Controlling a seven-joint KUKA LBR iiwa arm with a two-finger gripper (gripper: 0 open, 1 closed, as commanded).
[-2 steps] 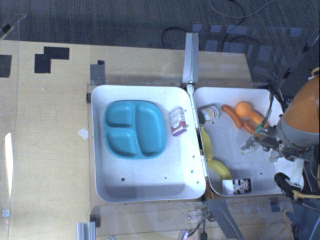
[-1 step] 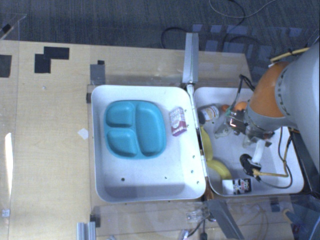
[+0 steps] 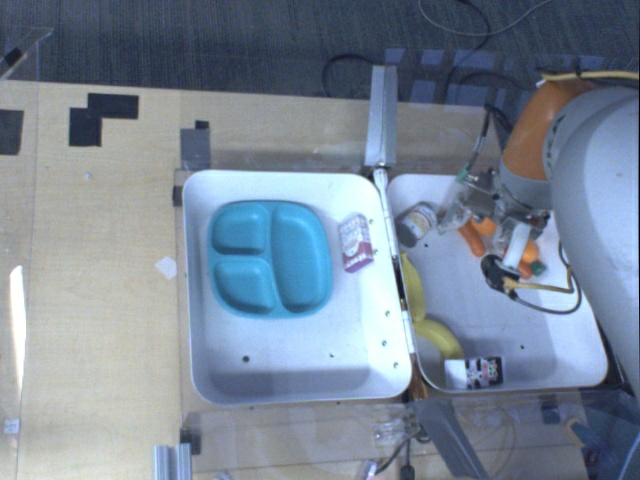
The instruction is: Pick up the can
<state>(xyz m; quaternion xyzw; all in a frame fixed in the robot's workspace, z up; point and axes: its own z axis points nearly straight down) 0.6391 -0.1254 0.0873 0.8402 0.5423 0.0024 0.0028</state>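
From the camera above the table (image 3: 100, 298), my gripper (image 3: 478, 206) sat low over the right bin (image 3: 560, 353), near its back edge, with my grey arm and its orange band reaching in from the right. I could not tell how the gripper stood, open or closed; the wrist hardware and cables hid that part.

The can (image 3: 415, 222) lay on its side in the right bin's back left corner, close to the divider between the bins, just to the left of my gripper. Whether it touched the gripper I could not make out.

An orange item (image 3: 478, 234) lay beneath my wrist, partly covered. A yellow banana (image 3: 425, 318) curved along the bin's left wall, and a small black-and-white packet (image 3: 478, 371) rested near the front edge.

In the left bin (image 3: 240, 378) a blue sectioned plate (image 3: 270, 258) lay flat, and a small red-and-white carton (image 3: 355, 242) sat just beside its right edge, near the divider.
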